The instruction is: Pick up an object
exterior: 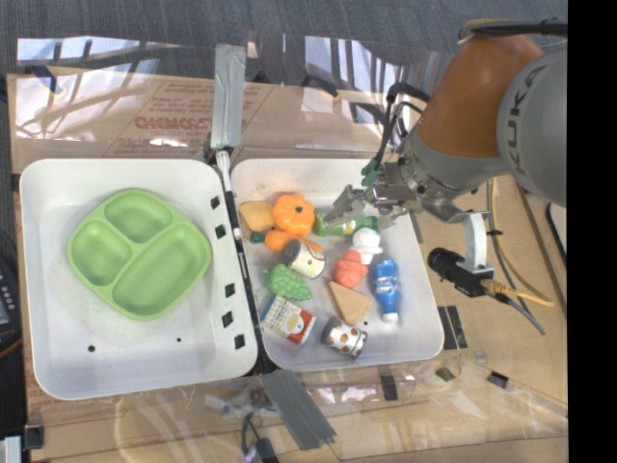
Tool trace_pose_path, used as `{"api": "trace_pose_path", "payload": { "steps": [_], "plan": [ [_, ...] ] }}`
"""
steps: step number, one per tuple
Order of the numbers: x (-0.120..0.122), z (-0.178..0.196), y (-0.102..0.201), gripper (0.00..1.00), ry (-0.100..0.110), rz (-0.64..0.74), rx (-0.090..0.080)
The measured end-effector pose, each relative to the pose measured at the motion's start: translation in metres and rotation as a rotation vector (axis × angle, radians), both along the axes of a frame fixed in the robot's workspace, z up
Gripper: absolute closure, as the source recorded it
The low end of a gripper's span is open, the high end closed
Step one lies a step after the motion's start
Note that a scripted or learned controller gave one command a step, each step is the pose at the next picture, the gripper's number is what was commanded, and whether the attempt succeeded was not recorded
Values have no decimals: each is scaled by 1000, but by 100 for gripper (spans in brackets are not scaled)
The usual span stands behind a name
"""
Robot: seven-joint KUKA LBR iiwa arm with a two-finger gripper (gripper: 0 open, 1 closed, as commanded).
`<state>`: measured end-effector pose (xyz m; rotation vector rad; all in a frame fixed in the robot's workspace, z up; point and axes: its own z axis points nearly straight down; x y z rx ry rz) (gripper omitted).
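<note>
The right bin holds several toy foods. Among them are an orange pumpkin, a small can, green grapes, a blue bottle, a cheese wedge and a red-pink piece. My gripper hangs over the bin's back right part, and its fingers look spread and open. Just under the fingertips lies a green and white item, which is not gripped. A white piece sits right in front of it.
A green divided plate lies in the left bin. A printed carton and a second can sit near the right bin's front wall. A tan piece rests by the divider between the bins. Cables and a black fitting lie right of the bin.
</note>
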<state>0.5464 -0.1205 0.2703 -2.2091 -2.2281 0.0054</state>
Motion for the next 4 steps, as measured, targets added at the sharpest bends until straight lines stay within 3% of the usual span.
{"api": "trace_pose_path", "payload": {
  "steps": [1,2,3,4],
  "plan": [
    [42,-84,1,0,1,196,1],
    [90,-180,21,0,-3,339,1],
    [92,-167,21,100,-7,343,-1],
    [96,-76,53,100,-7,438,0]
  ]
}}
